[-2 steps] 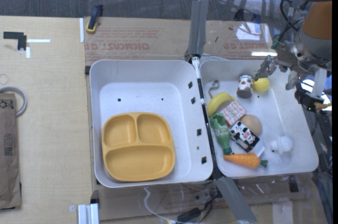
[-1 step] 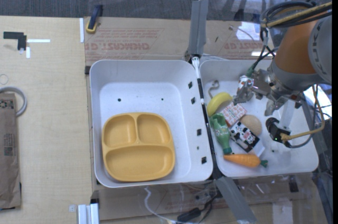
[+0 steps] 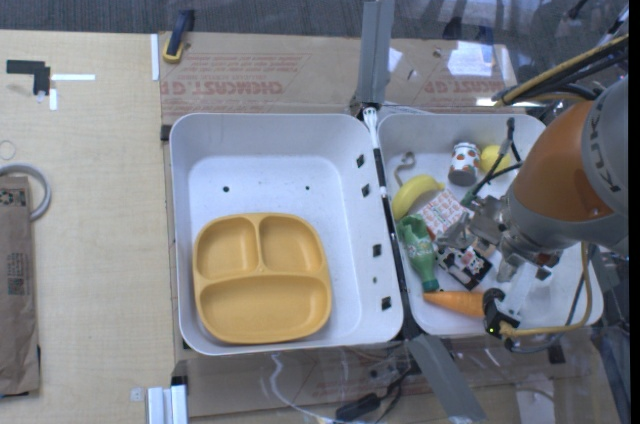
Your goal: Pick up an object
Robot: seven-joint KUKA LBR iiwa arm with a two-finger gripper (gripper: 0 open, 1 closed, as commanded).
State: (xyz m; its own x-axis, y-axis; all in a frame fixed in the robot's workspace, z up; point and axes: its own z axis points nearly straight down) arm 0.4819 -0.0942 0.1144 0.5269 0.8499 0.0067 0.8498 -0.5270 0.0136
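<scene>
**Arm over the right bin, objects clustered beneath it**

Here, two white bins sit side by side on the bench. The left bin (image 3: 200, 152) holds one yellow tray (image 3: 262, 275) with three compartments, lying flat toward the near side.

The right bin (image 3: 425, 127) holds the loose items. I count one banana (image 3: 415, 193) near the dividing wall, one green bottle (image 3: 419, 250) lying just below it, one carrot (image 3: 455, 303) near the front edge, one patterned box (image 3: 440, 210) between banana and arm, one small can (image 3: 463, 162) toward the back, and one yellow ball (image 3: 490, 158) just beside the can. A black-and-white item (image 3: 466, 261) lies next to the bottle, partly under the arm; what it is cannot be told.

One arm (image 3: 565, 177), grey with an orange band, reaches in from the right and covers the right part of that bin. The gripper (image 3: 478, 230) is low over the box and the black-and-white item. Its fingers are hidden among the wrist hardware and the clutter, so how far apart they stand cannot be told, nor whether anything sits between them.
</scene>
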